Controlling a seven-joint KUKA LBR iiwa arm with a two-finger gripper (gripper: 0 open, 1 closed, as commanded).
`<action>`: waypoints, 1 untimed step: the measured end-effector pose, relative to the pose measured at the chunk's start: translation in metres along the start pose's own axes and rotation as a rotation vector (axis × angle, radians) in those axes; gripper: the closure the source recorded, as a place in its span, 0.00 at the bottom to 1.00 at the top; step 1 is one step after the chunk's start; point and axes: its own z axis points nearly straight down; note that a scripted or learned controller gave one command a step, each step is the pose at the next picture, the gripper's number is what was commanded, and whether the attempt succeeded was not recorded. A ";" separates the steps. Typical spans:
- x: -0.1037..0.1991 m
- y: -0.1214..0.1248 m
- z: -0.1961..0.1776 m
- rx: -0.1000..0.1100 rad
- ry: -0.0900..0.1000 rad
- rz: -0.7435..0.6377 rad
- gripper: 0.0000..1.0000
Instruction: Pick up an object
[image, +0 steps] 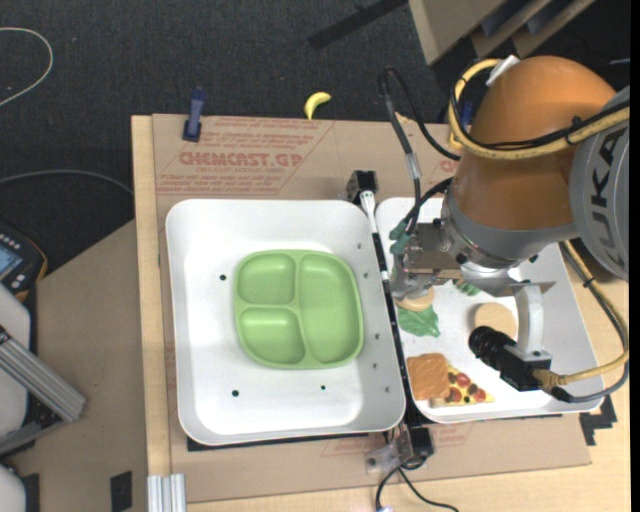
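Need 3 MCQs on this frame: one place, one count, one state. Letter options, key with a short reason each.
1. Where does the green divided plate lie?
A. left bin
B. right bin
C. on the cardboard outside the bins

2. How many compartments does the plate have?
A. two
B. three
C. five

3. How does the plate sit?
A. standing on its edge
B. flipped face down
C. flat, face up

Key:
1 A: it sits in the middle of the left bin, while the gripper hangs over the right bin, near a green toy piece and a pizza slice toy.
2 B: two wells on top, one wide well below.
3 C: the open wells face the camera.
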 end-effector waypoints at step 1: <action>-0.006 0.001 -0.125 -0.012 0.001 0.005 1.00</action>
